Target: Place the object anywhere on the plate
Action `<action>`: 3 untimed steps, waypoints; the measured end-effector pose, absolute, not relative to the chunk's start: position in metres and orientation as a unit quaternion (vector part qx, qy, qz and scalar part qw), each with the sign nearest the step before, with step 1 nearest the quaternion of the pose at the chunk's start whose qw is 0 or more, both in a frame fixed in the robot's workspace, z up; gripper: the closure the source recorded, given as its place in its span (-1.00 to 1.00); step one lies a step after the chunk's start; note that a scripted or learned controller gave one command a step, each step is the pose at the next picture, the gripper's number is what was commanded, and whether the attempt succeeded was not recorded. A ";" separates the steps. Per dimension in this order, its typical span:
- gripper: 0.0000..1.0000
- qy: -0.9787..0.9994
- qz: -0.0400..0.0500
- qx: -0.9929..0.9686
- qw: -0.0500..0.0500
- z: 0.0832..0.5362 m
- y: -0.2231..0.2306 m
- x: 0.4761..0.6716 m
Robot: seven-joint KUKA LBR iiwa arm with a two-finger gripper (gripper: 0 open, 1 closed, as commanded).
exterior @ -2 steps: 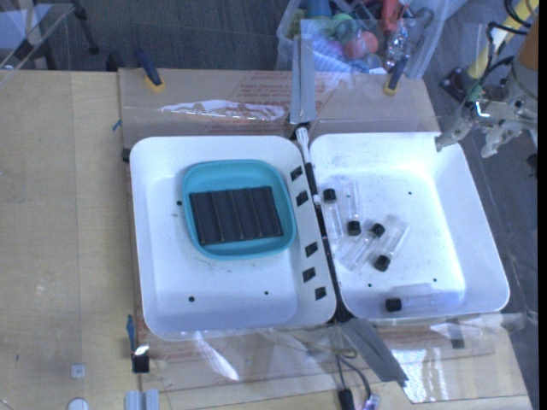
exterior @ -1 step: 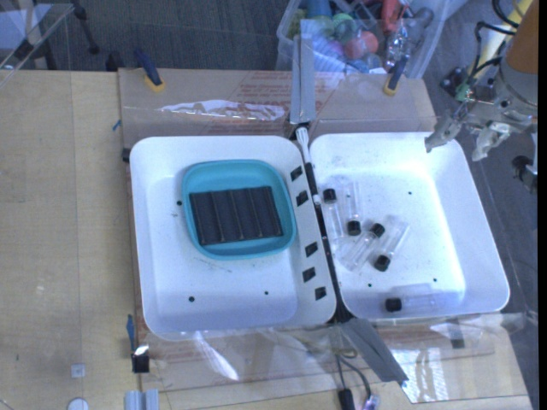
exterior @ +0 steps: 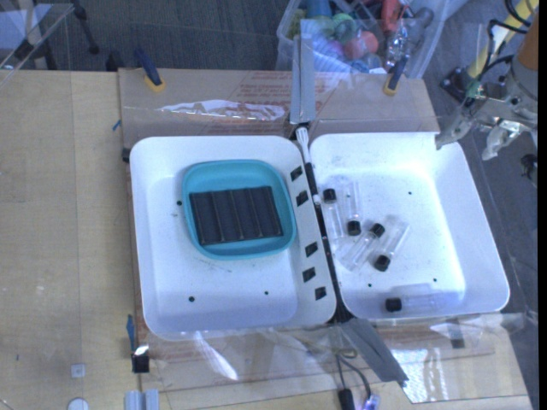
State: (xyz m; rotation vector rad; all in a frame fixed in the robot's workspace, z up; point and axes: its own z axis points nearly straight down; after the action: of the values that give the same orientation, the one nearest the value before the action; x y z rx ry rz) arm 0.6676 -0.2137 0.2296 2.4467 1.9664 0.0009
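Observation:
A teal plate lies in the left white bin, with a dark ridged rectangle on its middle. Several clear vials with black caps lie in the right white bin: a cluster near the bin's left wall and a single vial by its front edge. My gripper hangs over the far right corner of the right bin, well away from the vials. It is open, and nothing is between its fingers.
A row of black tabs runs along the seam between the bins. A metal strip stands upright behind the seam. Beyond it sits a clear tub of colourful items. Clamps grip the cardboard at the back.

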 end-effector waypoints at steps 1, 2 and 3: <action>-1.00 0.612 -0.001 0.791 -0.001 0.224 -0.184 0.667; -1.00 0.592 0.000 0.806 0.001 0.227 -0.201 0.668; -1.00 0.595 0.000 0.804 0.001 0.228 -0.213 0.667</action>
State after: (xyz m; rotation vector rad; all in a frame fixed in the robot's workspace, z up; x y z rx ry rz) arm 0.6674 -0.2132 0.2276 2.5234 1.8665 0.0003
